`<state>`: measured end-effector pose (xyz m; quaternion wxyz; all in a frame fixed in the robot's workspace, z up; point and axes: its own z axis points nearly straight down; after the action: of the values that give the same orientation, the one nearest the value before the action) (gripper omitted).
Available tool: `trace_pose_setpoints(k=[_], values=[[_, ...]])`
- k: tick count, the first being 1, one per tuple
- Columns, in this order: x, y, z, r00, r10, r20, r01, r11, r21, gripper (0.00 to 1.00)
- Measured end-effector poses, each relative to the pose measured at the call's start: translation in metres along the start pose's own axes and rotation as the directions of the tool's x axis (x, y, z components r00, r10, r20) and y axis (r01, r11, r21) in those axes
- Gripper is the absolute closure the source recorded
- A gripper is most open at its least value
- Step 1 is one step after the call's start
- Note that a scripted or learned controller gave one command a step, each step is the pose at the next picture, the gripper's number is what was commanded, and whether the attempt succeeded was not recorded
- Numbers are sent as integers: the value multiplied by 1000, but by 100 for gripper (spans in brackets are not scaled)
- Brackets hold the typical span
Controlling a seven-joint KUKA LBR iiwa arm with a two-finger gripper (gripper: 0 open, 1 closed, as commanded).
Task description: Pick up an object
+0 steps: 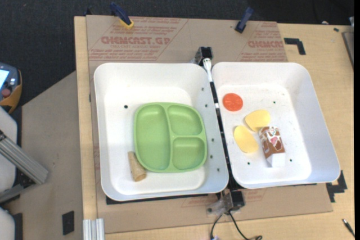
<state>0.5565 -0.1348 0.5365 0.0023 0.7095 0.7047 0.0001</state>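
Two white bins on a table. Beside the green divided plate [169, 136] in the left bin [109, 121] lies what may be a cork [136, 166]. The right bin [306, 121] holds an orange disc [233, 102], two yellow pieces [251, 129] and a small carton [272, 145].

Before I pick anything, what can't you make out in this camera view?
- Print on the small carton: too small to read.
- Two yellow pieces: overlapping or just touching, unclear from this slant.
- Tan block: its material is unclear; the green divided plate may overlap its edge.
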Motion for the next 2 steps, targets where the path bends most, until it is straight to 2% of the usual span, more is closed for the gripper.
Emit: trace_pose_setpoints(k=[1,2], values=[[-95,-24,1,1000,4,2,-4,1000,0,100],[-74,-81,244,1000,-5,-10,5,1000,20,100]])
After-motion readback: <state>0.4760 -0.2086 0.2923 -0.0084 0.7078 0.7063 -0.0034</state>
